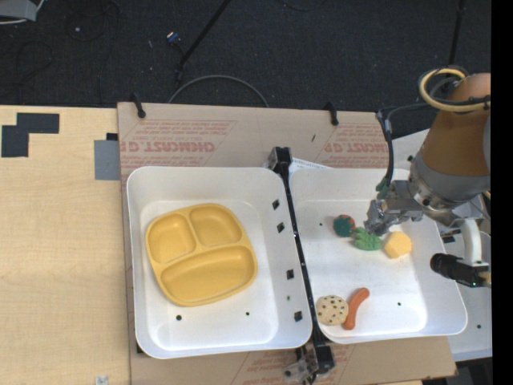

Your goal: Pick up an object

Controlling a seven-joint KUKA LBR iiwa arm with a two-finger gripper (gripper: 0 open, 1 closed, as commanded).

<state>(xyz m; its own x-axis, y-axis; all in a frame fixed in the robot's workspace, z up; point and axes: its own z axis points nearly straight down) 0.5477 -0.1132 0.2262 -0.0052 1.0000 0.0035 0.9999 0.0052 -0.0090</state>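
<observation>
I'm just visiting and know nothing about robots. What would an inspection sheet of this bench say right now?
Surface: two white bins, left bin and right bin, side by side on cardboard.
Job's things: in the right bin, green toy, dark green piece, yellow block, cookie, orange sausage.
Clutter: yellow divided plate in the left bin.
Grippers: gripper low over the green toy; grip not discernible.
Cables: black cables on the dark floor behind.
Surroundings: wooden bench at left.

High slanted view over both bins (210, 181)
</observation>
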